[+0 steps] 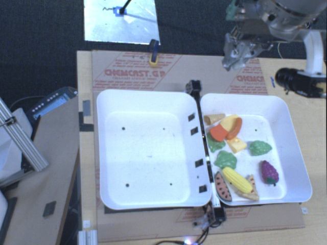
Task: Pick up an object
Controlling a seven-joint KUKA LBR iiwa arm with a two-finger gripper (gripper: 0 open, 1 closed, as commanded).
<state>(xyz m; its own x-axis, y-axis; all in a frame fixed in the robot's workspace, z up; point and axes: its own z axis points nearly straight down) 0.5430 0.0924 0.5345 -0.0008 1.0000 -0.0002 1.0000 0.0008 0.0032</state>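
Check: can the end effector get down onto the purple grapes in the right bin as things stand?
Probably yes. The end effector hangs above the bench behind the right bin, and the purple grapes lie apart from the other toys with nothing over them.

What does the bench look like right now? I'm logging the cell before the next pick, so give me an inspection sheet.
Surface: bench bearing two white bins, left bin, right bin.
Job's things: toy foods in the right bin, among them corn, purple grapes, watermelon slice.
Clutter: yellow clip beyond the bins.
Grippers: gripper raised behind the right bin, nothing seen between its fingers.
Cables: wires at the front edge.
Surroundings: dark carpet, metal sheet.
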